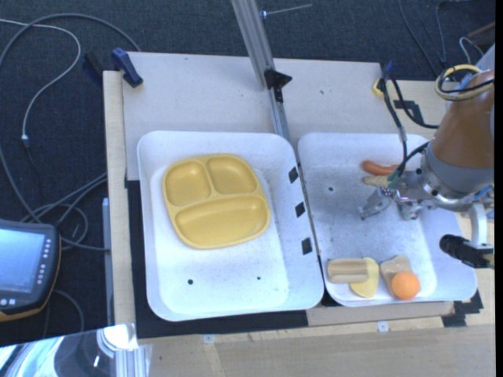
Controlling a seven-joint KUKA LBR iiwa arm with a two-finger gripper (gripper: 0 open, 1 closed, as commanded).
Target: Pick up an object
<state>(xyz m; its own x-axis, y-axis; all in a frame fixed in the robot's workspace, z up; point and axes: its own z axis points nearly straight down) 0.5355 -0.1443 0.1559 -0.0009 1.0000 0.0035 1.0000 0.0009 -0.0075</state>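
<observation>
The gripper (376,205) hangs with fingers apart, holding nothing, just beside the orange carrot (379,166). The carrot looks light, smooth and probably slippery, so gripping across its middle seems safest.

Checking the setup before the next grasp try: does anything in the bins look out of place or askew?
Nothing looks spilled or damaged. The yellow divided plate sits slightly rotated in the left bin. In the right bin, the food pieces crowd the near edge, with the orange ball close to the rim; an orange carrot-like piece lies apart near the hand.
</observation>
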